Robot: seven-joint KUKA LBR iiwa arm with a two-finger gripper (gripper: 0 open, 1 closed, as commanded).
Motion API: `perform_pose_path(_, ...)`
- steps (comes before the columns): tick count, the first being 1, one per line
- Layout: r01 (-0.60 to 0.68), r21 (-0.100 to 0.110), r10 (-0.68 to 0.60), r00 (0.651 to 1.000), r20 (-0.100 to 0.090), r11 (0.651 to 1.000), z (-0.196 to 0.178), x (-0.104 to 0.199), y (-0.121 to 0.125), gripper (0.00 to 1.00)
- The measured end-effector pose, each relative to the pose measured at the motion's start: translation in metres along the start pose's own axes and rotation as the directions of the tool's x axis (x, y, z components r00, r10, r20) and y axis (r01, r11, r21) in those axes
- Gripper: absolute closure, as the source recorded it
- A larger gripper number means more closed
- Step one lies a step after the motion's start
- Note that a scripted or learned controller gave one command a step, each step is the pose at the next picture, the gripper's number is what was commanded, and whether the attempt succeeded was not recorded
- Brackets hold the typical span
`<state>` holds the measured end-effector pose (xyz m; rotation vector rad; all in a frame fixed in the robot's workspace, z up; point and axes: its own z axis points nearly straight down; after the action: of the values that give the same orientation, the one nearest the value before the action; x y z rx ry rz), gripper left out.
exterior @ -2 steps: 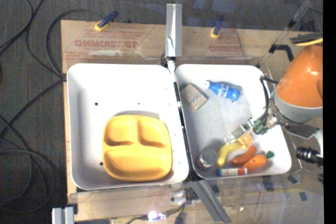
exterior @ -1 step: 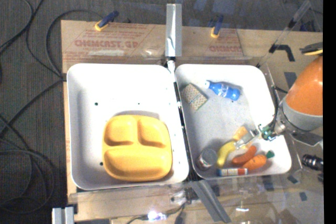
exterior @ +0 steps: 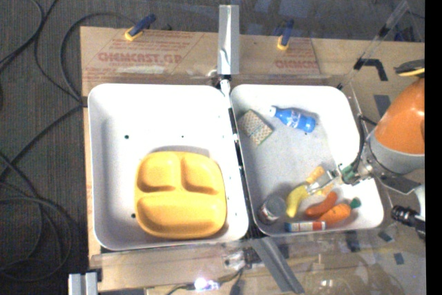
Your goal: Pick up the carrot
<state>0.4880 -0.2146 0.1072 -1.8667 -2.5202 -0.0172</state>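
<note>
The carrot (exterior: 333,213) lies at 5 o'clock in the right bin (exterior: 345,103), hemmed against its rim by a banana (exterior: 297,200) and marker (exterior: 304,226). The gripper (exterior: 334,176) hangs just above; its grip I cannot tell. The cardboard (exterior: 173,55) lettering is unreadable.

Cardboard-topped bench (exterior: 173,55) bears two white bins (exterior: 110,121) side by side

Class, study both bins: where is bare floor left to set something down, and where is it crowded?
Free: the left bin behind the yellow tray; the right bin's middle, below the blue bottle. Crowded: its front, around the carrot, banana and gripper.
</note>
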Motion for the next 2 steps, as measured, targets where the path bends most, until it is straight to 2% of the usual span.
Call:
perform_pose_path(1,0.0,0.0,0.0,1.0,0.001,1.0,0.0,0.0,0.0,0.0)
perform_pose_path(2,0.415,0.003,-0.415,0.91,0.018,0.91,0.018,-0.008,-0.003,0.0)
